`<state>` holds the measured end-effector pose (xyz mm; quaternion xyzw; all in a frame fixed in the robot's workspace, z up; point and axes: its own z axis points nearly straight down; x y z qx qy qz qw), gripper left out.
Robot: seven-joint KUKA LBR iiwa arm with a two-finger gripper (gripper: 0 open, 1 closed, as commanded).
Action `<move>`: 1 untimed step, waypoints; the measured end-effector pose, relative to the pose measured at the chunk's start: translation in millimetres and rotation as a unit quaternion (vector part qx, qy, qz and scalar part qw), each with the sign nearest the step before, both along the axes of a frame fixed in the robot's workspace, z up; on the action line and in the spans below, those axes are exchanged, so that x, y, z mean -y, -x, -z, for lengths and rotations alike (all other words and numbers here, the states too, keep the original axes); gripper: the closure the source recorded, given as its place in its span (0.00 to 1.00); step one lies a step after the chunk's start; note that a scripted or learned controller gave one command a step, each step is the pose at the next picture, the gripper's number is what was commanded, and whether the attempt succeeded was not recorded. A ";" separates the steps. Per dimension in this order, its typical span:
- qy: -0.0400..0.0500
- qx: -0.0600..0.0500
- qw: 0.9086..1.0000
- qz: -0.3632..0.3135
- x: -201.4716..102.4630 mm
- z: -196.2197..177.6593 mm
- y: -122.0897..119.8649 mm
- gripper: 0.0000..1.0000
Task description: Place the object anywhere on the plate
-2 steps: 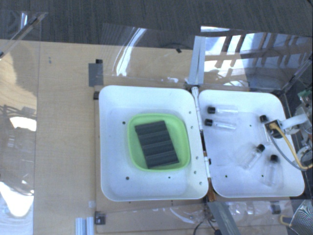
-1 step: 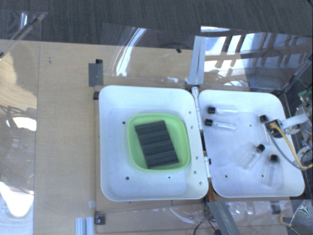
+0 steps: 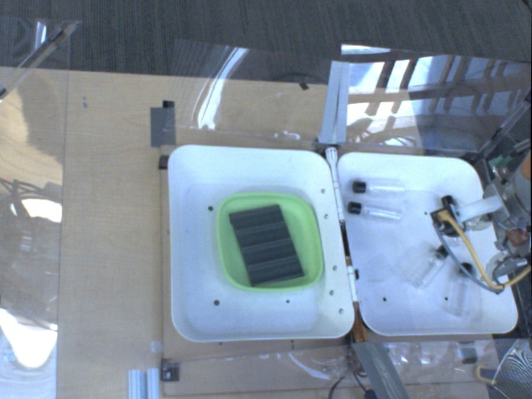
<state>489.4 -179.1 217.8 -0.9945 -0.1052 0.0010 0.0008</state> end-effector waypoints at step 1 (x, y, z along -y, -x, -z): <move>0.001 0.001 1.000 0.002 26.5 -8.0 0.2 0.00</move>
